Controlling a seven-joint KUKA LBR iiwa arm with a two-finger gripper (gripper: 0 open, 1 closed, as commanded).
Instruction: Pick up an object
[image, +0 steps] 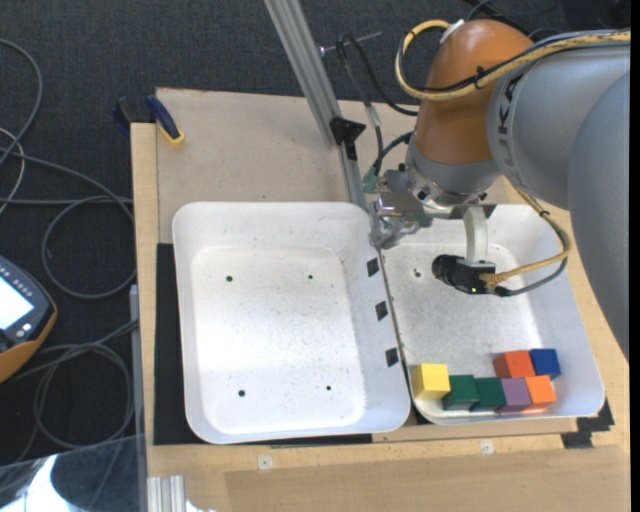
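Observation:
A cluster of small blocks lies at the near edge of the right bin (560, 300): a yellow block (432, 378), a green block (462, 390), a darker green block (490, 392), a purple block (515, 394), an orange block (541, 390), a red-orange block (518, 363) and a blue block (545, 360). My gripper (385, 230) hangs over the far left corner of the right bin, by the rim shared with the left bin. It is well away from the blocks, and nothing can be seen in it.
The left bin (270, 330) lies beside the right one. A slanted metal pole (320, 90) rises behind the bins. A black cable fitting (455, 272) hangs below the wrist, over the right bin. Cables lie on the floor at the left.

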